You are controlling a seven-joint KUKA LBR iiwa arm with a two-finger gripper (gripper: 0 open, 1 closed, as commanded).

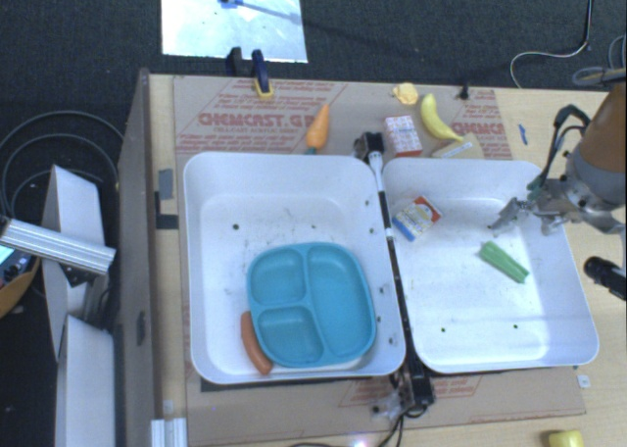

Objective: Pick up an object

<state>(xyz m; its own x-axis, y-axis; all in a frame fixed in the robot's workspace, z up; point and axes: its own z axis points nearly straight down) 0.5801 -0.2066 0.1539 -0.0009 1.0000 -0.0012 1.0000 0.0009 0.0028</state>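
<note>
Your gripper (511, 217) hovered at the right side of the frame over the right bin (549, 337), its fingers spread and holding nothing. Just below and left of the fingertips, the green block (504, 262) lay tilted on the bin floor, apart from them. A small red-and-white packet (415, 217) sat in that bin's upper left, near the divider. In the left bin (211, 239), you had a blue divided tray (310, 304) at lower centre, with an orange sausage-shaped toy (255, 342) just beside its lower left edge. Behind the bins, on the cardboard, a carrot (317, 127), a banana (437, 120) and a small patterned box (403, 135) rested.
</note>
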